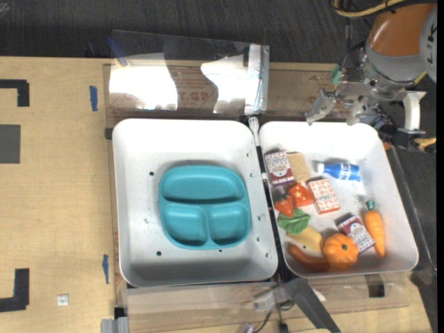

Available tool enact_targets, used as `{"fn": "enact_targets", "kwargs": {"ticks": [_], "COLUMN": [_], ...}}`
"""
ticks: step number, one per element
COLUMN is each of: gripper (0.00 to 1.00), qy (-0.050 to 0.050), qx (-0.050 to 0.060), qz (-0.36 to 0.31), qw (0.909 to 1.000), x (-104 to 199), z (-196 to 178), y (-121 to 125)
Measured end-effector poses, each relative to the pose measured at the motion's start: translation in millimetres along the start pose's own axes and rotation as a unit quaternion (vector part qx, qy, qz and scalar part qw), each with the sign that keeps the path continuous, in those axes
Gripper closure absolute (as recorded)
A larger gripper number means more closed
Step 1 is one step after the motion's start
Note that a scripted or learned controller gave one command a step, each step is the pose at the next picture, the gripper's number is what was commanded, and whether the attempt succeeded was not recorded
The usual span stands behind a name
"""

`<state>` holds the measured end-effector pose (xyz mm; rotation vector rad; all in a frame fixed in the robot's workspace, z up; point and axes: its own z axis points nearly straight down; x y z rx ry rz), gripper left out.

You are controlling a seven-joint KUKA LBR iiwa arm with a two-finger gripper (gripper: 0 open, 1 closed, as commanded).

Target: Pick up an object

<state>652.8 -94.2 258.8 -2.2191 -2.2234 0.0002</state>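
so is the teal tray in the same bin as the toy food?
No, the teal tray lies in the left bin, while the toy food lies in the right bin.

Arm [402,33] cut off at top-right edge; labels on small cartons [324,195] too small to read.

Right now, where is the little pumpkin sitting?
The pumpkin sits in the right bin, near its front edge, between the yellow piece on its left and the carrot on its right.

Teal tray [204,205] (three compartments) lies in left white bin [132,186].
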Motion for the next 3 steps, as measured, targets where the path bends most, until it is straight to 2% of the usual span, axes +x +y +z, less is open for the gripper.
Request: {"fn": "enact_targets", "kwargs": {"ticks": [1,2,3], "gripper": [0.0,0.0,0.0], "qy": [0.0,0.001,0.0], "qx": [-0.006,0.005,-0.004], "qz": [-0.024,-0.063,0.006], "qw": [0.9997,0.998,1.0], "x": [20.1,3.5,-16.6], "z": [-74.1,77.2,160.4], "y": [-25.2,-49.1,-62.4]}}
